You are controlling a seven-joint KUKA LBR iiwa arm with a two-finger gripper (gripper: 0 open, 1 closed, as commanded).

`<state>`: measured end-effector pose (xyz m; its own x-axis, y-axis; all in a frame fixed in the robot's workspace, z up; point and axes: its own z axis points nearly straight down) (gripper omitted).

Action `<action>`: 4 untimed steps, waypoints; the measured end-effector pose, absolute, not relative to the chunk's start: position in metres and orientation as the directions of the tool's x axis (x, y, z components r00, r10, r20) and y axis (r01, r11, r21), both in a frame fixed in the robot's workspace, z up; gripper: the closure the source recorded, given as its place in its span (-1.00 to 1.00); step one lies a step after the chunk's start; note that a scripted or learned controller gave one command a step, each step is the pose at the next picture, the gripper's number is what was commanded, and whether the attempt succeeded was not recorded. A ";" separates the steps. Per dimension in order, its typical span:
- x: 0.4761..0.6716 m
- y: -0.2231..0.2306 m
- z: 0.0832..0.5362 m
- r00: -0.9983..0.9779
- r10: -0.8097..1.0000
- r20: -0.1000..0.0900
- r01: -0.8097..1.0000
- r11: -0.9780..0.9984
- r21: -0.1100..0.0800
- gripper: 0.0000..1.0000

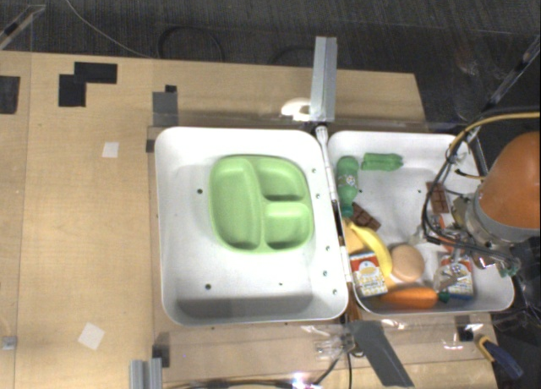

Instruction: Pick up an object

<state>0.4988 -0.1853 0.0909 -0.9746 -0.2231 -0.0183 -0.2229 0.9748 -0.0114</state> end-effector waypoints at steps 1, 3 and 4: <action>0.504 -0.205 0.091 -0.852 -0.523 -0.015 -0.522 0.853 -0.014 -1.00; 0.501 -0.190 0.091 -0.869 -0.494 -0.014 -0.494 0.870 -0.015 -1.00; 0.508 -0.197 0.090 -0.914 -0.405 -0.014 -0.405 0.914 -0.007 -1.00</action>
